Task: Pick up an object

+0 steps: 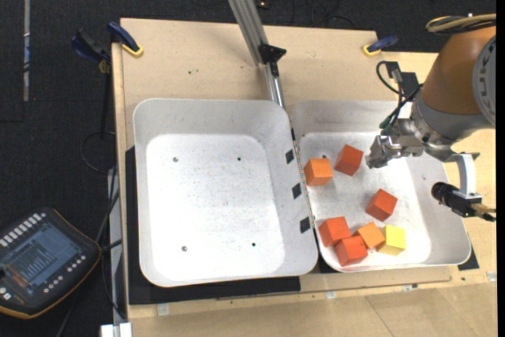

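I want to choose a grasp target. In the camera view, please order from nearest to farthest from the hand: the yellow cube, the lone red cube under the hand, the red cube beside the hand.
From the hand:
1. Red cube, just left of it.
2. Lone red cube, below it.
3. Yellow cube, at the right bin's front.

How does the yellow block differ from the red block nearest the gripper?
The yellow block is yellow and sits near the right bin's front edge, touching an orange block. The red block sits farther back, standing apart, just left of the gripper. Both are small cubes in that bin.
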